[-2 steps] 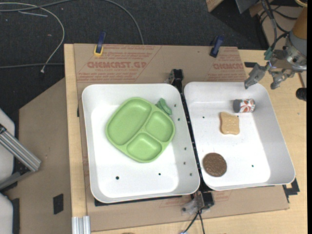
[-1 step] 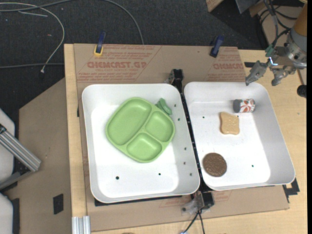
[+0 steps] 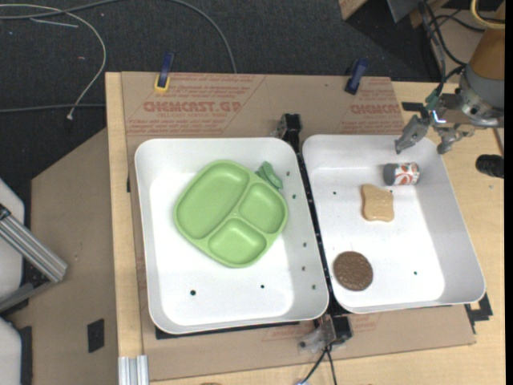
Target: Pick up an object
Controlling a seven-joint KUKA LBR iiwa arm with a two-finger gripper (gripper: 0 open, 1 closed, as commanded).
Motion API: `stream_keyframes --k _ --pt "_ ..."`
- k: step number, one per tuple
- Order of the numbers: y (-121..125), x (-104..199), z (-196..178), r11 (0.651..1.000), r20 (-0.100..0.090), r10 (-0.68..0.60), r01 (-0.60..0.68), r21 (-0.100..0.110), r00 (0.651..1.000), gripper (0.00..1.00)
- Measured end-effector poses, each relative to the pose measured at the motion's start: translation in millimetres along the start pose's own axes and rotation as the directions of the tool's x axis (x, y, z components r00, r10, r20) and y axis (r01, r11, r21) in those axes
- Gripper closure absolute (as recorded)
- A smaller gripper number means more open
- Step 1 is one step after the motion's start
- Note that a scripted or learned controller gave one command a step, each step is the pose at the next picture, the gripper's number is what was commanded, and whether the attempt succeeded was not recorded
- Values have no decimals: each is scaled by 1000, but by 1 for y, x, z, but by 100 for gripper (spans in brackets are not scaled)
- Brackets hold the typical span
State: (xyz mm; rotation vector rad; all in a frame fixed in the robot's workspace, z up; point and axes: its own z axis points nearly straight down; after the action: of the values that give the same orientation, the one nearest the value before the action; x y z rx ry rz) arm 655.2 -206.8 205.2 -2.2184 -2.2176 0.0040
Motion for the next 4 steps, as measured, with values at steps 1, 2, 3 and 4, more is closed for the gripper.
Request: stream_keyframes --k 1,2,3,4 --pt "-7 4 61 1000 -1 -1 1 2 1000 0" --pt "-2 3 93 1000 6 -1 1 -19 1000 0" --pt "0 3 79 1000 8 -3 3 -25 1000 100" --pt "6 5 13 1000 4 -2 2 -14 1000 100"
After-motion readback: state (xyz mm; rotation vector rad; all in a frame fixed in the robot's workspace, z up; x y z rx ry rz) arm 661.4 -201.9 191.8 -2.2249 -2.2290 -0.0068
